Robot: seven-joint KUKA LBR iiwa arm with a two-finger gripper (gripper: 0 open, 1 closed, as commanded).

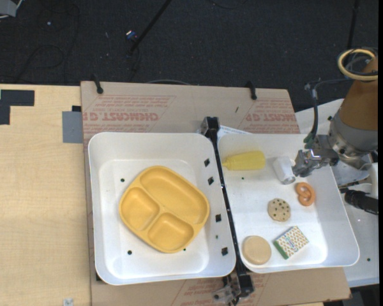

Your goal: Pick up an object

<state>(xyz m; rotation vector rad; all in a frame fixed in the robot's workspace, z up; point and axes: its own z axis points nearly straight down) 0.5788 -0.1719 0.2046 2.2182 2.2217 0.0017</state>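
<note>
Nearest the camera, at the bottom edge of the right bin (345,247), lie a round tan disc (256,250) and, just beside it on the right, a small patterned box (292,241) set at a tilt. At the bin's upper right the gripper (304,161) hangs over the far right corner, a tangle of metal parts too small and cluttered to read, so whether it is released or clenched I cannot tell, and nothing shows plainly between its tips. Just to its left lies a small white cylinder (283,169), close enough that touching or apart cannot be told. Below the gripper sits an orange ring-shaped piece (305,194), and left of that a speckled cookie (279,210). A yellow corn cob (244,161) lies at the far left of this bin, beside the dark divider (220,190) between the 2 bins. The arm (359,113) is cut off by the right edge, its orange band and grey wrist alone in sight. The left bin (105,171) holds a yellow plate (164,208) with 3 compartments, turned at a slant. Both bins rest on printed cardboard (179,110), its lettering reading backwards.
</note>
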